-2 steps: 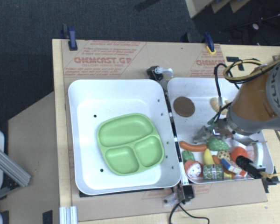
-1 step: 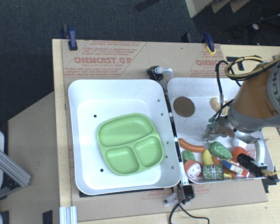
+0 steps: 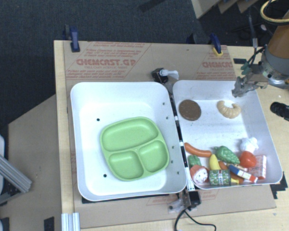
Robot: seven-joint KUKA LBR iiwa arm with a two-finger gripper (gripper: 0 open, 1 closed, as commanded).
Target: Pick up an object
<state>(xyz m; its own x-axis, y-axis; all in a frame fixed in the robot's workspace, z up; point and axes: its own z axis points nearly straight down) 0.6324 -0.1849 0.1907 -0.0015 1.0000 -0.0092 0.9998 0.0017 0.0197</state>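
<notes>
At the upper right corner of the right bin [image 3: 274, 150], the gripper [image 3: 241, 89] hangs above the bin's far rim, and whether it is open or closed cannot be told from the camera view; nothing is seen held in it. Task progress is judged as not yet begun in effect: no object has been lifted, and every item lies on a bin floor. Remaining steps, as a judgement: select a target, descend, close on it, raise it. Nearest candidates are the croissant-shaped piece [image 3: 229, 109], just below and left of the gripper, and the brown disc [image 3: 189, 109], further left near the shared wall. Count, right bin: one croissant-shaped piece, one brown disc, one sausage [image 3: 198, 150], and a crowded cluster along the near wall with a tomato [image 3: 248, 159], a green leafy item [image 3: 226, 154], a small can [image 3: 219, 177] and several more pieces too tightly packed to count reliably. Count, left bin [image 3: 86, 129]: one green divided tray [image 3: 134, 148] with three compartments. Bins: two.
</notes>
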